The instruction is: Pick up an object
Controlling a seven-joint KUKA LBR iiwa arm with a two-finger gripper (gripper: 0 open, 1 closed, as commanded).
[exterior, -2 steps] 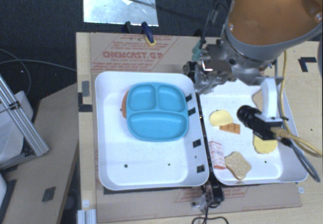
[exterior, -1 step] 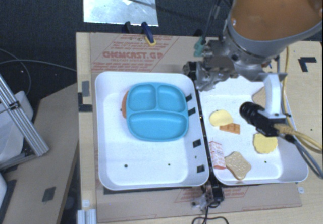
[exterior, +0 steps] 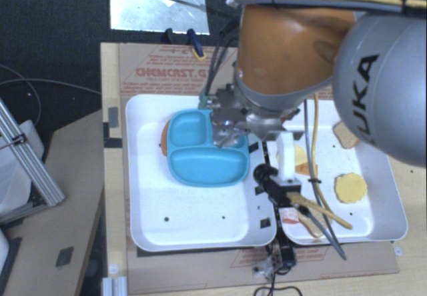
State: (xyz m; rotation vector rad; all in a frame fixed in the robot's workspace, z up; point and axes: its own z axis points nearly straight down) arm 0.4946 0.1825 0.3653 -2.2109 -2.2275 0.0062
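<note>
- I'm looking at the blue divided plate point(exterior: 200, 155): it lies flat in the left bin point(exterior: 150, 221), toward that bin's upper right, with three compartments showing and nothing in them that I can make out.
- Something orange point(exterior: 163, 136) peeks out from under the plate's left edge; too little shows for me to name it.
- The gripper point(exterior: 230, 129) sits right over the plate's upper right rim, under the arm's big orange band point(exterior: 287, 28). It looks down at rim level, touching or very nearly so.
- The metal parts there blur together, so I can't tell whether the claw is clenched or released, or whether the rim sits in it.
- By my judgement the pick isn't done: the plate rests level on the bin floor, with no sign of lift.
- What's left, as I read it: get a sure hold on that rim, then raise it clear.
- Further out, the right bin point(exterior: 393, 221) holds a yellow scalloped disc point(exterior: 351, 187), a tan piece point(exterior: 345, 135) near the far wall, and some pale and orange bits beside the divider, all well apart from the claw.
</note>
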